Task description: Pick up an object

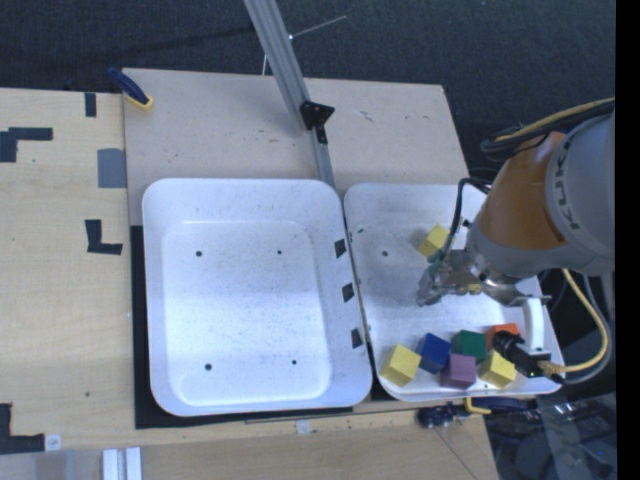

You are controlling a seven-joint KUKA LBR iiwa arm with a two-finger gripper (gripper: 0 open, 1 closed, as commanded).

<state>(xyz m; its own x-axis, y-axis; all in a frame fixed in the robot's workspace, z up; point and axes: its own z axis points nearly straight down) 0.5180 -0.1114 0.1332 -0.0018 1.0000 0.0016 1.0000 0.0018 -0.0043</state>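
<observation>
Gripper (432,290) low in right bin (385,218), near yellow block (434,240)

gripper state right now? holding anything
gripper: low in the right bin, just below a yellow block; open or shut cannot be told.
</observation>
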